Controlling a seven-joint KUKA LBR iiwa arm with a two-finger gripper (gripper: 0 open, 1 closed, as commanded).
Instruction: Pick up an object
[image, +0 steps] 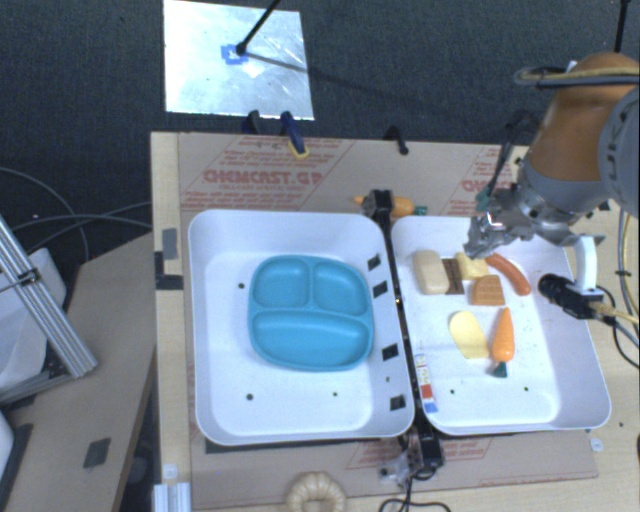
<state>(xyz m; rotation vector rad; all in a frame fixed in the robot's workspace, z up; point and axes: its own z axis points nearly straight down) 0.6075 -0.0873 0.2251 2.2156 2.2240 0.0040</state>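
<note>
Closest to the camera lies a carrot (503, 335) in the right bin (560, 400), among loose food ready for picking. Above the sausage (508, 273) hangs the end effector (487, 240); its grip I cannot tell.

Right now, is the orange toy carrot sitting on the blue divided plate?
No, the orange toy carrot lies in the right white bin, while the blue divided plate sits in the left white bin.
</note>
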